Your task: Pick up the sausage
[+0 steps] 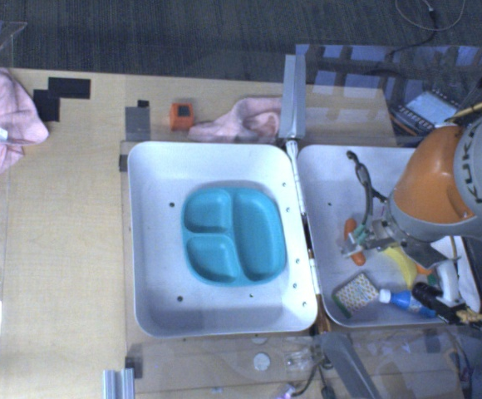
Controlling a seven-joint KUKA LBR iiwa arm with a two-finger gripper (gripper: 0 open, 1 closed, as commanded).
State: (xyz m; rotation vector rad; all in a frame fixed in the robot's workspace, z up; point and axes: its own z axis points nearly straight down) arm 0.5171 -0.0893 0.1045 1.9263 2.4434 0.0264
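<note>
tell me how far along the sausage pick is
Done: the arm has reached into the right bin, with the gripper low over the orange sausage lying on the bin floor. In hand: closing in on it; no grasp is visible. Left: gripping and lifting. The blue tray in the left bin plays no part.

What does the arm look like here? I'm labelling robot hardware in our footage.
The arm is a rounded grey body with a broad orange band above the wrist and part of dark KUKA lettering on it. The gripper is a small grey metal assembly with greenish bits.
</note>
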